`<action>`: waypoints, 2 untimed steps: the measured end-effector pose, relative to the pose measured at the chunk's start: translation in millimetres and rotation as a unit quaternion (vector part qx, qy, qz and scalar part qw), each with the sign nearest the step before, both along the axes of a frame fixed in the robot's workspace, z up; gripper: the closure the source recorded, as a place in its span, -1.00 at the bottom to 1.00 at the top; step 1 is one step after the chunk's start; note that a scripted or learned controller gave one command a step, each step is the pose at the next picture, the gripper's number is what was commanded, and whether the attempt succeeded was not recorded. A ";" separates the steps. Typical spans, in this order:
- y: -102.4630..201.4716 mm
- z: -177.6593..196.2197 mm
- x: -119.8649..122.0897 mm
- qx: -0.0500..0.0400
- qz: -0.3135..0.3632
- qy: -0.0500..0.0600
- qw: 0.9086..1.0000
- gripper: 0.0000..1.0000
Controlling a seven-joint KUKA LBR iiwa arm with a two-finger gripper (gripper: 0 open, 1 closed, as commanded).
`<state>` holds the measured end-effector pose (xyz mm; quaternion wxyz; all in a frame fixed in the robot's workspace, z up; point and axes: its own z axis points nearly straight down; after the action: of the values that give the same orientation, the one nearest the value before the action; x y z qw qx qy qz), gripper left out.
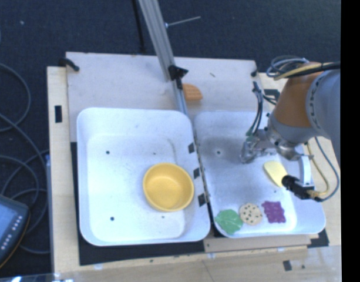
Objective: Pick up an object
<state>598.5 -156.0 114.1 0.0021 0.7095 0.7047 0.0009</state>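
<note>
1. The pincer [248,153] hangs low over the upper middle of the right bin [224,128], at the end of the grey arm [297,107] that reaches in from the right.
2. Pincer state: it cannot be told from here; the tip is small and dark against the bin floor. Nothing is seen lodged in it.
3. Nearest candidate for the pick: a yellow block [275,171], lying on the right bin floor just beside the pincer, to its right and slightly toward the front edge.
4. The block's long axis runs on a diagonal, from upper left to lower right. The wrist partly overhangs its upper end.
5. Other candidates lie in a row along the front edge of the same bin, well below the pincer: a green disc [228,221], a cookie [249,214] and a purple piece [274,211].
6. A yellow bowl [168,187] sits in the left bin [109,128], well apart from the pincer, across the divide between the bins.
7. Judgement: the shortest move is a small shift right and frontward to the yellow block.
</note>
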 end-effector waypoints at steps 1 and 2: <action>-0.3 53.1 -3.6 0.000 0.001 -0.001 1.000 1.00; -1.6 97.3 0.4 0.000 0.005 -0.001 1.000 1.00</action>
<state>598.9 -157.6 211.4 0.0030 0.7059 0.7083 0.0020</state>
